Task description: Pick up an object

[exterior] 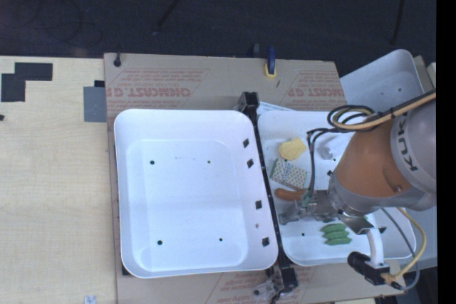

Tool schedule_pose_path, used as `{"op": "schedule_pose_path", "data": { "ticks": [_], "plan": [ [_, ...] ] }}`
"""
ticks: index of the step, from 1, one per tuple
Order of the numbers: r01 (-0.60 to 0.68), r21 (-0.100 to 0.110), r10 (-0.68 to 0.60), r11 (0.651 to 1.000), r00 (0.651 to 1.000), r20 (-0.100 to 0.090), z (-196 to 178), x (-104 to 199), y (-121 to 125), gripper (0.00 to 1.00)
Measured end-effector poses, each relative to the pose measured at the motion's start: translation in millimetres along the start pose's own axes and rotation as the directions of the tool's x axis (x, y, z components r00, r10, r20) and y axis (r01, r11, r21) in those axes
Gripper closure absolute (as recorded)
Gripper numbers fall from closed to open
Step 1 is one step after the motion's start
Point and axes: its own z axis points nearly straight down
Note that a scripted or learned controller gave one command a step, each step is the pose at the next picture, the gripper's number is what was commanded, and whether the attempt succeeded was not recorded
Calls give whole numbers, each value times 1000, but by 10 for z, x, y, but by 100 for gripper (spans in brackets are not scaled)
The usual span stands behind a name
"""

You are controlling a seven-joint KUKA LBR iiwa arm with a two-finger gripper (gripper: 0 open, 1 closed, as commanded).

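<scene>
You've got four things in the right bin (313,256): a yellow piece (291,149) toward the far side, a checkered pad (288,172) just below it, an orange stick (288,193) just under that, and green pieces (335,234) near the front. Your gripper (293,210) sits low, right beside the orange stick at the bin's left side. You cannot tell from here whether it grasps anything. The arm (377,167) covers much of that bin. The left bin (128,189) lies alongside, on the cardboard sheet (178,85).

Two white bins (185,253), one yellow piece (291,149), one checkered block (289,172), one orange sausage (288,193), two green pods (335,234).
</scene>
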Motion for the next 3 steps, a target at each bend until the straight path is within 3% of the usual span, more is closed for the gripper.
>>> {"op": "schedule_pose_path", "data": {
  "ticks": [1,2,3],
  "plan": [
    [-7,-3,7,1000,1000,0,-161,-21,13,100],
    [7,-7,-7,1000,1000,-1,-1095,700,-131,100],
    [-2,-4,2,1000,1000,2,-1192,-218,-132,100]
  ]
}}
